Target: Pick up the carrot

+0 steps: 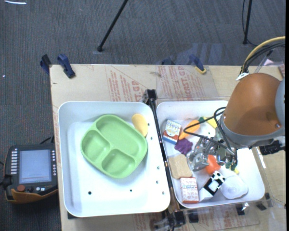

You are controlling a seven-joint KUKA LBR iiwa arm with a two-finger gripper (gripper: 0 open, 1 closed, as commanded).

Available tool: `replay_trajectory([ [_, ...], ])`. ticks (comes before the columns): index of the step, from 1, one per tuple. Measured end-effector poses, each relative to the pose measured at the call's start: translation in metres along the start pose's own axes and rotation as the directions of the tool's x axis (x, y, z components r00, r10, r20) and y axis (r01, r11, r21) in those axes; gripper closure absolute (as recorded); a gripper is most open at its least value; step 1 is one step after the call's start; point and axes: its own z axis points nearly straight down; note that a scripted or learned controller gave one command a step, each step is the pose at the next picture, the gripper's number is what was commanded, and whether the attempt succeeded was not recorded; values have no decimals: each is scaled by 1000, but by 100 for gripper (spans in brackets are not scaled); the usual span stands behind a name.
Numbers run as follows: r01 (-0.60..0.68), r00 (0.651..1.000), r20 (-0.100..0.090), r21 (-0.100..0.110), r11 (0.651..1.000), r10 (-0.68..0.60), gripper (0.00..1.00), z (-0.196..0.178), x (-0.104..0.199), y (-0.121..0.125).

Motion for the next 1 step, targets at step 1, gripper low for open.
replay_trajectory([
  [1, 0, 1000, -5, 1, 1000, 0, 0, 2, 1, 0],
])
